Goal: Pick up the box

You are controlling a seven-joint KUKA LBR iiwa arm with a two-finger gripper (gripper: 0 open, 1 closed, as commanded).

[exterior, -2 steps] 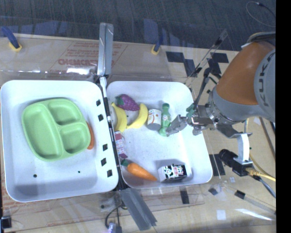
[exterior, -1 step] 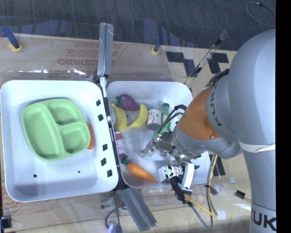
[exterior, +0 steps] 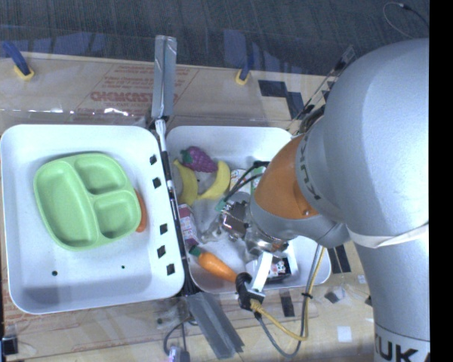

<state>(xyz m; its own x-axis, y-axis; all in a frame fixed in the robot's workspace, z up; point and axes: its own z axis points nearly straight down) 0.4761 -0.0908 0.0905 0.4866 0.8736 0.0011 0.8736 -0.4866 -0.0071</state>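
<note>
A: Where is the arm [exterior: 347, 164] placed?

B: It is reached in from the right and bent down over the right bin [exterior: 211, 136], so that its wrist is brought low among the clutter. Much of that bin is covered by it.

A: And the gripper [exterior: 238, 225]?

B: It is seen only in part, under the orange band [exterior: 283, 191]. Whether anything is grasped cannot be told; the metal parts are blurred and half hidden by the wrist.

A: Where is the box [exterior: 281, 266]?

B: A small dark and white thing is seen at the near edge of the right bin, just below the wrist. It is judged to be the box, though it is too hidden for this to be said firmly. It is not seen to be lifted.

A: What else is kept in that bin?

B: A banana [exterior: 225, 179] and purple grapes [exterior: 198, 157] are laid toward the far side, and a carrot [exterior: 215, 265] lies near the front, close to the gripper.

A: And the left bin [exterior: 30, 292]?

B: A green tray [exterior: 87, 198] is held in it, well apart from the work.

A: What is called for next?

B: A clean closing on the box is needed, with the carrot left undisturbed.
</note>
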